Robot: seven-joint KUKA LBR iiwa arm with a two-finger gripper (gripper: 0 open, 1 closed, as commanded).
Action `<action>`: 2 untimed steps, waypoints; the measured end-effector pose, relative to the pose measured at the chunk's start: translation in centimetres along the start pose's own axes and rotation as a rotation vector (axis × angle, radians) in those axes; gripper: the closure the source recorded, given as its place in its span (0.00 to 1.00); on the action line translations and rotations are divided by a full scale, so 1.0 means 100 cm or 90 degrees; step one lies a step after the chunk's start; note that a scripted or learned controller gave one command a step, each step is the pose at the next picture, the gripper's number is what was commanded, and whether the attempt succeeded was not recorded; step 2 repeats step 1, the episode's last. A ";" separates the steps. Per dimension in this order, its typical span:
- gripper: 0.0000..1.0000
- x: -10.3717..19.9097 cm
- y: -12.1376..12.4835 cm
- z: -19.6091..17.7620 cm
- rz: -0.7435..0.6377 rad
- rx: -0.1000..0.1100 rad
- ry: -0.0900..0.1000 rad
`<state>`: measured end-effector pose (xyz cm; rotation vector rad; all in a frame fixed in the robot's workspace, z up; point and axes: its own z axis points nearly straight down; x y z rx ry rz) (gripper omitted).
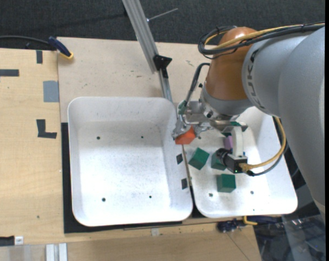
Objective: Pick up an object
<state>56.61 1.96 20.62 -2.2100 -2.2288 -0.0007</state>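
Note:
My gripper [184, 130] hangs over the left edge of the right bin [273, 200], beside the rim it shares with the left bin [77, 145]. A small orange block [185, 137] sits tilted between its fingers, over that rim. Below it in the right bin lie a green block [198, 158] and a second green block [226, 182]. A small purple piece [228, 143] lies just right of the gripper, partly under the arm.
The arm's big grey body covers the right bin's far and right side. A slanted metal rail [145, 34] comes down from the top to the bins' back edge. A teal bit [241, 125] peeks out beneath the wrist.

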 end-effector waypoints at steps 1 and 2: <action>1.00 0.057 0.009 -0.021 0.000 -0.001 0.000; 1.00 0.057 0.009 -0.021 0.000 -0.001 0.000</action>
